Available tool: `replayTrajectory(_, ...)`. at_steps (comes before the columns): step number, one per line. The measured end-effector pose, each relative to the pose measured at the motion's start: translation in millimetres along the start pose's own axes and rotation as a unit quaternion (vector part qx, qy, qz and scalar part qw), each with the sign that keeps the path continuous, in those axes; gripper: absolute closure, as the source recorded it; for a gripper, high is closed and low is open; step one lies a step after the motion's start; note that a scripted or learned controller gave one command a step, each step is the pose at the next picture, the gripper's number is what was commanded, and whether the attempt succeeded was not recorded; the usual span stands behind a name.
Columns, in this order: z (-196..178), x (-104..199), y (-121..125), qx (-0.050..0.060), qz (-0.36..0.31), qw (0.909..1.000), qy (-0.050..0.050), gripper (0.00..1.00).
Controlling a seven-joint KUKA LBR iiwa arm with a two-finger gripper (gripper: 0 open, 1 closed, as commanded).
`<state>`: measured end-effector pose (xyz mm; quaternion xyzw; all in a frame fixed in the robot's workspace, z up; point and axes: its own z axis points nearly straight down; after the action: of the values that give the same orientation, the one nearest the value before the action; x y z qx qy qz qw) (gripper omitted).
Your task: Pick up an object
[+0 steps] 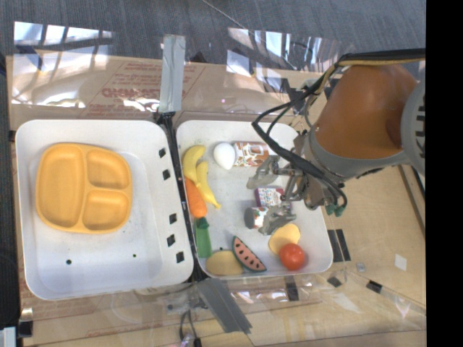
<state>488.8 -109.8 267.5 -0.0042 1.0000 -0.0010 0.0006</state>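
The gripper (269,210) hung low in the right bin (316,230), over a small carton (269,196). I couldn't tell its grip. A tomato (292,256) lay near.

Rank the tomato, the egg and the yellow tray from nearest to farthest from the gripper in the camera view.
1. Tomato, right bin's near corner, just below the gripper.
2. Egg, right bin's far side, up and left of the gripper.
3. Yellow tray, in the left bin.

Dark grey carpet (87,2); taped cardboard bench (108,85)
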Motion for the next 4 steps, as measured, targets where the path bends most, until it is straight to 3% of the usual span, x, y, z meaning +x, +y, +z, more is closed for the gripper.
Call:
replayTrajectory(1,148.7,-13.7,-65.6,-0.003,-0.034,0.9994,0.006,0.0)
replayTrajectory(2,174.4,-22.4,-99.6,-0.001,-0.071,0.9975,-0.001,0.0)
replayTrajectory(3,163.8,-25.0,-96.9,0.0,-0.076,0.9971,-0.003,1.0)
replayTrajectory(4,114.6,-57.5,-74.6,-0.001,-0.021,0.9998,-0.001,1.0)
